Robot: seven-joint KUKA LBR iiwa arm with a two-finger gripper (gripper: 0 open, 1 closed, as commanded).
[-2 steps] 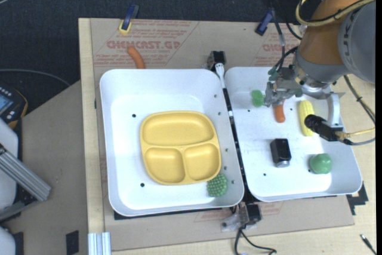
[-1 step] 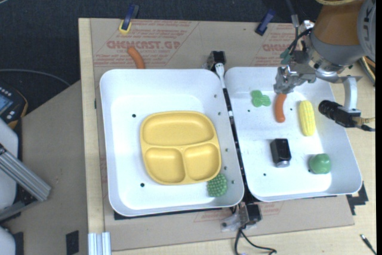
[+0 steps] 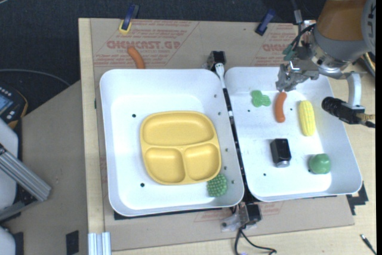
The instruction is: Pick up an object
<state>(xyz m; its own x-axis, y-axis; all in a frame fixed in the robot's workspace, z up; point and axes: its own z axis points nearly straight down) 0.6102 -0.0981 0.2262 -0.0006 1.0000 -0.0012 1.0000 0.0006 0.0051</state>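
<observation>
Orange sausage [image 3: 279, 108] upright-lengthwise, right bin [image 3: 340, 179]

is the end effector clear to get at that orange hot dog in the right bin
Probably yes. The end effector hangs just above the top end of the orange hot dog, and the green piece and corn cob lie apart on either side.

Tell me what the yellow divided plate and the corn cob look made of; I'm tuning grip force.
The yellow divided plate looks like moulded plastic: uniform colour, rounded compartment walls, a soft matte sheen. The corn cob also looks like plastic or rubber toy food, evenly yellow and slightly glossy; its hardness cannot be judged from here.
</observation>
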